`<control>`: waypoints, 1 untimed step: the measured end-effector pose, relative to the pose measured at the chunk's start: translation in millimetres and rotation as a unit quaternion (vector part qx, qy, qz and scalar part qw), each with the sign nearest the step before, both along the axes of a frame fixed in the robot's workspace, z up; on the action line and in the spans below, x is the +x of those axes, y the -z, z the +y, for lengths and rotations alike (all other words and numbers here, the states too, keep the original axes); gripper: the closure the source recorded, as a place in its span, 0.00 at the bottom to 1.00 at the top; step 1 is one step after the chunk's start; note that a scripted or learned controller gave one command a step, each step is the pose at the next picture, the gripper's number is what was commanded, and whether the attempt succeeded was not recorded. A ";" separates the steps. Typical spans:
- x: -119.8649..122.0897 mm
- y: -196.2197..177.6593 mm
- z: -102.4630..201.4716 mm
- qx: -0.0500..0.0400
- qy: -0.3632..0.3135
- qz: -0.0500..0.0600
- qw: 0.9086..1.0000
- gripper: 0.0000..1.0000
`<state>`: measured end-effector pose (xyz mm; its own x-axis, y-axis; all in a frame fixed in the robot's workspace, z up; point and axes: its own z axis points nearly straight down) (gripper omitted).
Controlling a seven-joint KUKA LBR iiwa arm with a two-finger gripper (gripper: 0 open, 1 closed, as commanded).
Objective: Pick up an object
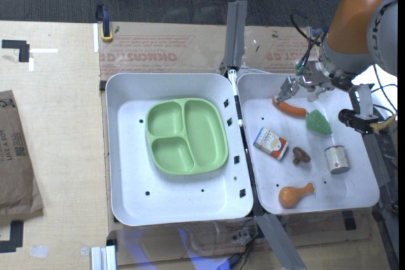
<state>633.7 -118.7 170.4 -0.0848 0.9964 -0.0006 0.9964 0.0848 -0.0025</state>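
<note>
The right bin [354, 196] holds several small objects. An orange sausage [290, 109] lies near its back, with a green lump [318, 122] to its right. A small printed carton [271, 143] sits in the middle, and a dark brown piece [301, 155] and a silver can [337, 159] are beside it. An orange drumstick-shaped toy [294, 194] rests near the front edge. My gripper [290, 89] hangs over the back of this bin, just above and behind the sausage, and nothing is visibly held.
The left bin [120, 155] contains a green divided plate [187, 135]. A grey divider post [235, 35] rises between the bins at the back. A cable-wrapped fixture [361, 117] juts over the right bin's right rim.
</note>
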 end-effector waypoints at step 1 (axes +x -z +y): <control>16.4 78.1 5.4 0.000 -0.026 -0.002 1.000 0.00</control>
